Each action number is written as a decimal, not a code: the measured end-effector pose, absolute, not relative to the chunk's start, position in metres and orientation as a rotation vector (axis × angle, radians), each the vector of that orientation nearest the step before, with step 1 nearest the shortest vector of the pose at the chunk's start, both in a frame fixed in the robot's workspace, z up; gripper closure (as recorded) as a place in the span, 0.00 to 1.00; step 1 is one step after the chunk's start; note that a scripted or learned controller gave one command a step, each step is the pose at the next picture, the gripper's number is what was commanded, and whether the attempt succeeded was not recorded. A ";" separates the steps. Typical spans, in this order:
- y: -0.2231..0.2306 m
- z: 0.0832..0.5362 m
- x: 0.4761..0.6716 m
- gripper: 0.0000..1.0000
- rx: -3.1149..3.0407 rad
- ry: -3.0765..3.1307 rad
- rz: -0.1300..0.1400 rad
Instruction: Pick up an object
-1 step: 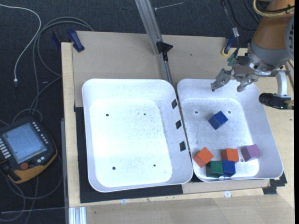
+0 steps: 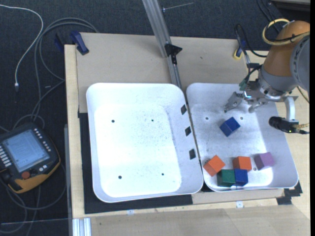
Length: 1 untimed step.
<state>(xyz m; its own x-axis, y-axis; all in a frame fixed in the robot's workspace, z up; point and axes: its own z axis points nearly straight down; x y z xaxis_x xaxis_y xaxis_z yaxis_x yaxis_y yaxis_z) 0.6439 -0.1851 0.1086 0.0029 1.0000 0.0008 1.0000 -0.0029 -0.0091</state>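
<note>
So from the overhead camera: the grey arm with the orange band (image 2: 285,48) comes in from the right and hangs over the far part of the right-hand shallow white bin (image 2: 209,95). Its two-finger gripper (image 2: 242,104) points down with the fingers (image 2: 231,103) spread wide, nothing between them. It sits above bare bin floor, not touching any block.

Just nearer than the gripper, roughly mid-bin, there's a blue cube (image 2: 229,126), tilted a bit on its own, apart from everything else. That's the closest block to the fingers.

The rest are bunched along the near edge of the right bin. An orange cube (image 2: 214,165) sits toward the near-left corner. Beside it a dark green block (image 2: 227,177) and a second, darker blue block (image 2: 241,176) are touching each other right against the near rim. A reddish-orange block (image 2: 242,163) is just behind those two, and a pale purple block (image 2: 266,160) is off toward the near-right corner.

The left-hand white bin (image 2: 98,100) sits next to it on the wooden bench (image 2: 123,58). A silver metal pole (image 2: 155,18) runs up from between the bins at the far side. Off the bench on the left, a grey and orange handheld control pendant (image 2: 24,156) lies on the dark carpet.
</note>
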 end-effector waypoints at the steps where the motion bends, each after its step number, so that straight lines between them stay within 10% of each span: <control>1: -0.146 0.099 0.610 0.00 -2.214 -2.219 0.003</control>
